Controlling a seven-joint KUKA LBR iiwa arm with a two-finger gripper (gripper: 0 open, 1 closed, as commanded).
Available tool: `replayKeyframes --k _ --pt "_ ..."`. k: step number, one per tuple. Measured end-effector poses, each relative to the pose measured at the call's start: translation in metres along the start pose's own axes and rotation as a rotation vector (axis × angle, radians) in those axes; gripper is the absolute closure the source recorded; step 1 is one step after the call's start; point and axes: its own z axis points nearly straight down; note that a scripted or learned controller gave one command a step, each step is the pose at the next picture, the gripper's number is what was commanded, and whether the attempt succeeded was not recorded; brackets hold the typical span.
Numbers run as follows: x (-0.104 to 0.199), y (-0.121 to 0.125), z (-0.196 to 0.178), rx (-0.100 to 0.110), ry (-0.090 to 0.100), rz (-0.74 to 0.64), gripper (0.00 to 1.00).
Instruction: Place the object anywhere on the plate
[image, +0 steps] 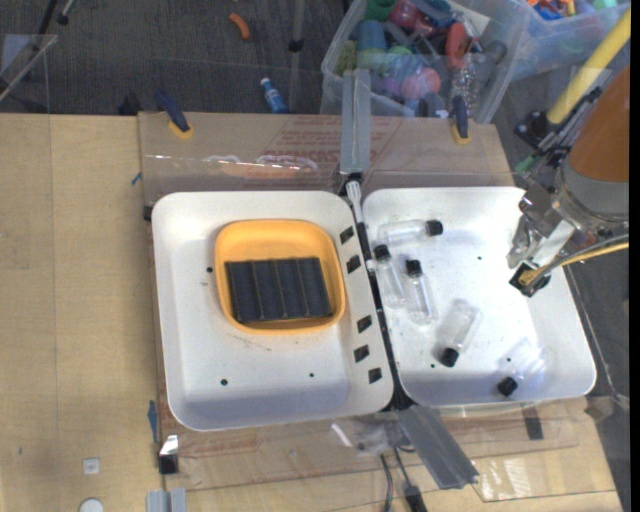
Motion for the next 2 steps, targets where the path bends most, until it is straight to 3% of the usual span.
replayKeyframes --k 1,2 --pt "0.038 0.032 0.005 -0.004 -0.002 -0.283 1.00" --pt "0.057 0.056 -0.016 -0.006 -0.003 -0.543 1.00"
